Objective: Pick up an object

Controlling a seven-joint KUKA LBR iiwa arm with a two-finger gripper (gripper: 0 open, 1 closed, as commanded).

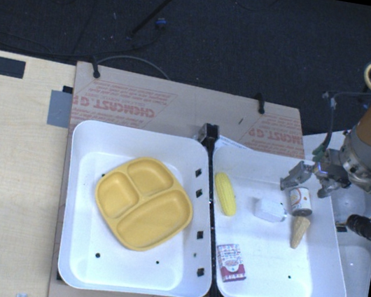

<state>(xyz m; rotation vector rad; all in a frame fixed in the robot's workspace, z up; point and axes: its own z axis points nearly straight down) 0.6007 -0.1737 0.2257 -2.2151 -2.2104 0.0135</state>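
We see a bench (4, 169) of pale wood bearing a brown cardboard sheet (178, 111) (its red print reads reversed). On the cardboard sit two shallow white bins side by side, the left bin (78, 232) and the right bin (303, 286), their inner rims touching along a black divider strip (205, 205).

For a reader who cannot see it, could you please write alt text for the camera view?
The robot's tool hangs above a small can in the right bin, which also holds corn and a cone. The left bin holds a yellow divided plate.
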